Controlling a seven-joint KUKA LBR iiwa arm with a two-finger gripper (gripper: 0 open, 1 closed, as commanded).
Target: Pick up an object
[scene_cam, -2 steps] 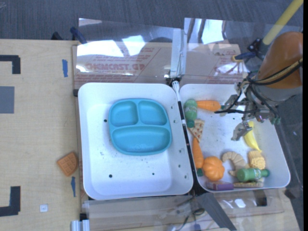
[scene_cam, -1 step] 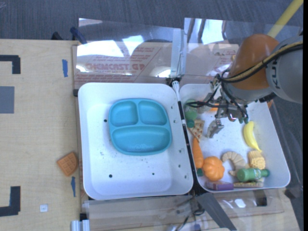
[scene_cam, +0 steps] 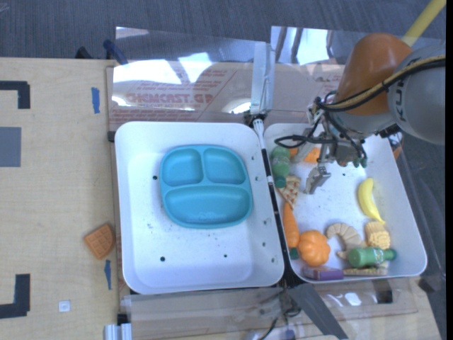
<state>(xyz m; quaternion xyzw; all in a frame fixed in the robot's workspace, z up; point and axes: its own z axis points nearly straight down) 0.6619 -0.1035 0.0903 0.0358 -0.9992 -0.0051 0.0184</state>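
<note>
Overhead, end effector (scene_cam: pixel 316 179) hangs above right bin (scene_cam: pixel 407 211).

Looks like a robotics lab / test cell, not a home. A grey arm with an orange band (scene_cam: pixel 371 66) is reaching in from 3 o'clock, cables trailing off its wrist. Two white bins (scene_cam: pixel 134 190) are sitting side by side on a plywood counter (scene_cam: pixel 49 190), w/ black marker squares (scene_cam: pixel 15 94) and blue tape bits (scene_cam: pixel 95 99) stuck on at 9 o'clock. Clear plastic sheeting (scene_cam: pixel 191 55) is standing at 12 o'clock behind the bins. Toy plastic food (scene_cam: pixel 368 197) is lying in the right bin and a teal divided plate (scene_cam: pixel 205 186) in the left one. Grey carpet (scene_cam: pixel 212 6) is showing beyond the counter.
</note>
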